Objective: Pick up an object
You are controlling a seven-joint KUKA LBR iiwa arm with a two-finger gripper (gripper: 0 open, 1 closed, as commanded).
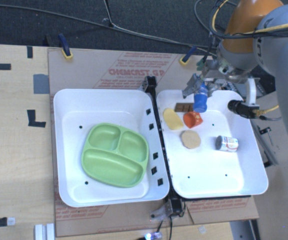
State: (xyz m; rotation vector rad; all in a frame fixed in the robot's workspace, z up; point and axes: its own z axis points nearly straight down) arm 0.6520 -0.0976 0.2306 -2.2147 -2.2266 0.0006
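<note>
My gripper hangs over the far part of the right bin. A small blue bottle-like object sits upright between its fingers, and the gripper is shut on it. Just below the blue object lie a red piece, a brown bar and a yellow oval item. A round tan disc rests near the bin's middle. A small silver can lies on its side to the right.
The left bin holds a green divided plate. A black divider runs between the bins. The arm and its cables fill the upper right, and a black fitting juts over the right bin's far edge.
</note>
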